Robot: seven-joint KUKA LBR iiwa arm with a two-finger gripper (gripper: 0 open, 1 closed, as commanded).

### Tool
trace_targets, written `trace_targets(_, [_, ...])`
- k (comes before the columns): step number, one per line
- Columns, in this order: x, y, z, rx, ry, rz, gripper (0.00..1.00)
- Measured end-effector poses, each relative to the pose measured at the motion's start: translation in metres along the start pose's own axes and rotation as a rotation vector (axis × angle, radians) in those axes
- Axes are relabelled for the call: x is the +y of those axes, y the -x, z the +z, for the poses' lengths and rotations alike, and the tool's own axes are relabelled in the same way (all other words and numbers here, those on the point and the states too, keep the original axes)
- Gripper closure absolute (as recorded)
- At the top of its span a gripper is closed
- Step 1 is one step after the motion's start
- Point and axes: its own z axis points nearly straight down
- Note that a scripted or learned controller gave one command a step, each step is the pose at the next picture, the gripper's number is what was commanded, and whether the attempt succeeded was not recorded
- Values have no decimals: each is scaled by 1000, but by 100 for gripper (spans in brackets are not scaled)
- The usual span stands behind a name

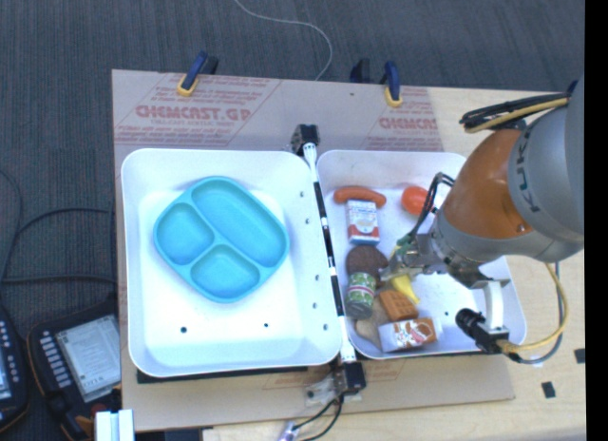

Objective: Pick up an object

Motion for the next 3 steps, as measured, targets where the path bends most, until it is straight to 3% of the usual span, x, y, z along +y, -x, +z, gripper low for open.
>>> trace_targets(1, [32, -109, -84, 6, -17, -5, 100])
trace_targets(3, [32, -108, -103, 4, -18, -5, 100])
